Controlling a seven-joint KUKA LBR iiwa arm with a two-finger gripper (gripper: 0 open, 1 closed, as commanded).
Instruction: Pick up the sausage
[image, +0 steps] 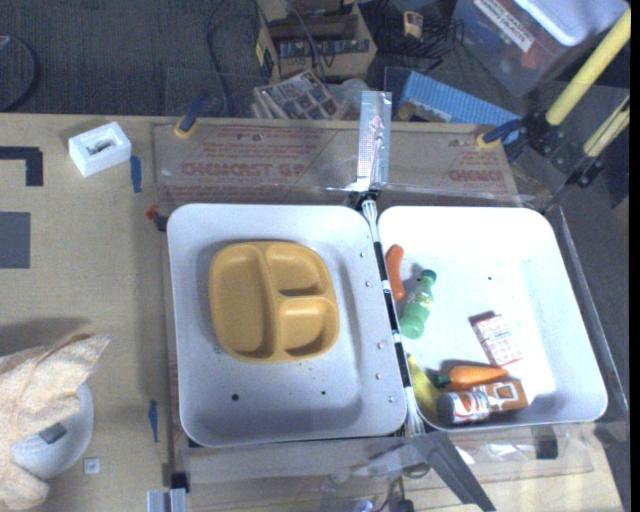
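The sausage (396, 272) is a short orange-red stick lying lengthwise against the left wall of the right bin (560, 300), near that bin's far corner. Its lower end touches a small green bottle (417, 305) that lies tilted beside it. Nothing covers the sausage.
In the right bin's near corner lie a carrot (478, 376), a brown bottle with a red label (485, 400) and a yellow banana (420, 385). A brown and white packet (497, 338) lies mid-bin. The left bin (190, 400) holds a yellow divided plate (272, 300).
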